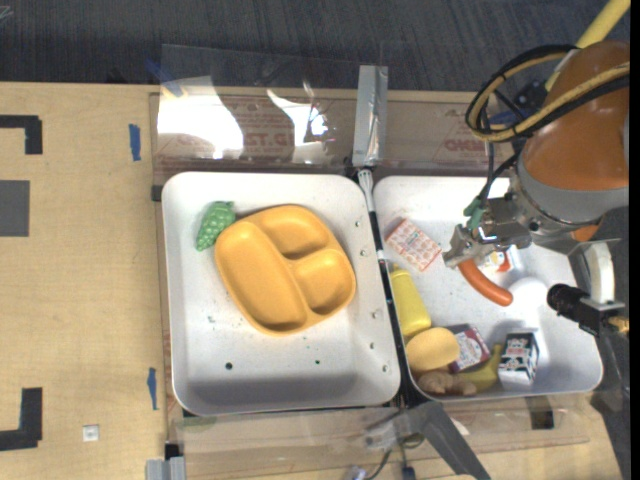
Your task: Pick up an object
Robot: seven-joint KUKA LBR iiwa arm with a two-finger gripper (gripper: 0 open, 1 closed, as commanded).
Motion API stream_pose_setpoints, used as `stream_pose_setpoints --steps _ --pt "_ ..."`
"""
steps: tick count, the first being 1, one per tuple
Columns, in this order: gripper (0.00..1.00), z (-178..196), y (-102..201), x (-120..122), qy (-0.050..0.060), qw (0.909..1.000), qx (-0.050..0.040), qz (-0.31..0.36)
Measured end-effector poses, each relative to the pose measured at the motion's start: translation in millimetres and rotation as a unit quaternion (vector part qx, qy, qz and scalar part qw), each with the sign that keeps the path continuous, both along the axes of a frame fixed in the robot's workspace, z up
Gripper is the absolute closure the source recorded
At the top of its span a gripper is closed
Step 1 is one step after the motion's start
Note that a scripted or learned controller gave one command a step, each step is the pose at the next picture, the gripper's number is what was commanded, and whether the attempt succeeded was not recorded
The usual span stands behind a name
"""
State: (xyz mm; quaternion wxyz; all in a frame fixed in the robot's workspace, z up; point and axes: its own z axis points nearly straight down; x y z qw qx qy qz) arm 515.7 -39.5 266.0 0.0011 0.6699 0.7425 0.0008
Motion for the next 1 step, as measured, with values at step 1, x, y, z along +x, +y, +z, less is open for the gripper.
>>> stream_pose_setpoints --steps 1 --pt "1.00 4.6 5.8 -1.3 0.000 0.9999 -0.0002 0.016"
